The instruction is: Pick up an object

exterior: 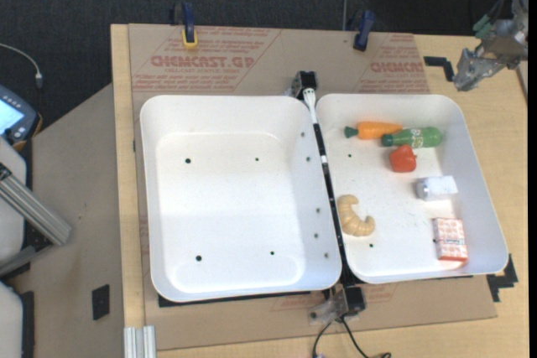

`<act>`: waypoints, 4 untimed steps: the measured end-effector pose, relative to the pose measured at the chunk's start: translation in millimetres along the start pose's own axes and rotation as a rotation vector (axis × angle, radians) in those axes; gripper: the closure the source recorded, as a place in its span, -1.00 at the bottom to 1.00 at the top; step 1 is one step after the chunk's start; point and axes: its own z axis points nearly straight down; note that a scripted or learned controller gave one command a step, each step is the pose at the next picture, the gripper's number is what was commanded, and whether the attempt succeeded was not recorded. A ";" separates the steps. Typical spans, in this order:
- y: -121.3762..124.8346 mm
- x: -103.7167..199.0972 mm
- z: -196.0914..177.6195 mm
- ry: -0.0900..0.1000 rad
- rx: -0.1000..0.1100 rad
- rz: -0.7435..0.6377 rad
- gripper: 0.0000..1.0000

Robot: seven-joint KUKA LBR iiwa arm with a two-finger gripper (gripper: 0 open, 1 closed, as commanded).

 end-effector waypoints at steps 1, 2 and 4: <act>10.1 -19.1 35.8 0.001 0.001 -0.001 1.00; 10.5 -18.3 32.8 0.000 -0.002 -0.002 -1.00; 10.6 -17.7 -204.4 -0.005 -0.011 -0.004 1.00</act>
